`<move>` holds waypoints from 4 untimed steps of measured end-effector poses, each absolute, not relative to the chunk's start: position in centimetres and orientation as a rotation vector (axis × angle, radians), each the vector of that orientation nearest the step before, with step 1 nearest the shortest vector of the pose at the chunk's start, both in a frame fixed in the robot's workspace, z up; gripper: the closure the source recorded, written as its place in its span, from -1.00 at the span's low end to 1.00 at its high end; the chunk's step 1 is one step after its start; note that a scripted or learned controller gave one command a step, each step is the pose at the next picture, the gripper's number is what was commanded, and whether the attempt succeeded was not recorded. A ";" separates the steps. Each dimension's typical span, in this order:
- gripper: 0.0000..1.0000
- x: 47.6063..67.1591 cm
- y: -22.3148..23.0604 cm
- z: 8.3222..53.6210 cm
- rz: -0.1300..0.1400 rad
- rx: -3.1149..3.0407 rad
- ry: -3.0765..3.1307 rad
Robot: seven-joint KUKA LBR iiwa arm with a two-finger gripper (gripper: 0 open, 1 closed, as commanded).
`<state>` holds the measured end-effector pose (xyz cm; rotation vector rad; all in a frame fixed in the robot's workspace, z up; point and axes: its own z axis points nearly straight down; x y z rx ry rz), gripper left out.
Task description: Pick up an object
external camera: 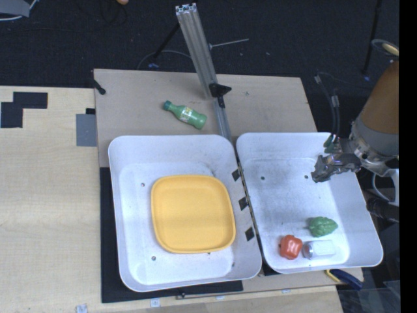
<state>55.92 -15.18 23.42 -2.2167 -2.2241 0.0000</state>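
Note:
The right bin [280, 175] holds three small things near its front: a green leafy toy [322, 226], a red pepper-like toy [290, 247] and a pale, clear small bottle [320, 248] lying next to the red one. My gripper [322, 173] hovers over the right side of this bin, well behind the green toy. Nothing shows between its dark fingers, and their state is hard to read. The left bin [130, 168] carries a yellow square plate [193, 213].
A green bottle [186, 114] lies on the bench behind the left bin. A slanted metal rail [202, 47] rises from between the bins toward the back. Dark clips [242, 202] join the bins. The arm's orange band [386, 100] is at the right edge.

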 end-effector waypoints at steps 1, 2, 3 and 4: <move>1.00 56.3 -10.5 24.1 0.000 -2.219 -2.224; 1.00 57.0 -5.0 24.0 -0.001 -2.217 -2.225; 1.00 56.5 0.5 22.8 0.001 -2.217 -2.224; 1.00 55.7 5.3 21.9 0.001 -2.218 -2.223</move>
